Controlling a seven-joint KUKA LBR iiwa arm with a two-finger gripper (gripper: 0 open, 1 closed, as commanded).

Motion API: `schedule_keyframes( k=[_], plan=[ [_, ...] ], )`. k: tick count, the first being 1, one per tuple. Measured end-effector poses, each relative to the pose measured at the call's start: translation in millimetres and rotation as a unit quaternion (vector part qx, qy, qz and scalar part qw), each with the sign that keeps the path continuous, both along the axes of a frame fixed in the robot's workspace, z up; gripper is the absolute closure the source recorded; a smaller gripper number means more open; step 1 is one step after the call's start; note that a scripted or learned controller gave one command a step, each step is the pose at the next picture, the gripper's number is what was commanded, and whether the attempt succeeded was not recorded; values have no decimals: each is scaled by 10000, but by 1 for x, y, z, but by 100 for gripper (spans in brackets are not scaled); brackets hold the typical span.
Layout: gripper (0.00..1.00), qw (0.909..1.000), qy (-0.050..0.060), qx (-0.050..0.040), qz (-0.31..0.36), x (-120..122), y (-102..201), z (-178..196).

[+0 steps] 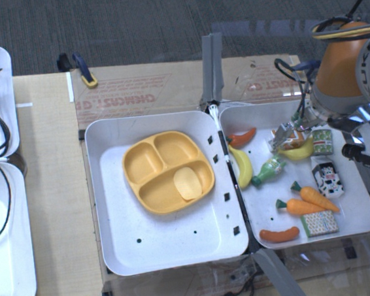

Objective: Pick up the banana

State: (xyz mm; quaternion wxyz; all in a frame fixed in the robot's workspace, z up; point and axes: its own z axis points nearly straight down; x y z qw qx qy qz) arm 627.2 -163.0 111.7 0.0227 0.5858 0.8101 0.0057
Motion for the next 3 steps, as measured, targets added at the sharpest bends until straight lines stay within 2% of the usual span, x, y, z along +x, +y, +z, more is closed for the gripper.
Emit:
schedule_keyframes(
  k=[1, 2, 3],
  plan=[
    [0, 9995, 8, -12, 321, -2, -3, 0],
    [0, 9994, 43, 36, 343, 2, -22, -3],
    [0, 10000, 8, 30, 0, -5, -19, -2]
  ],
)
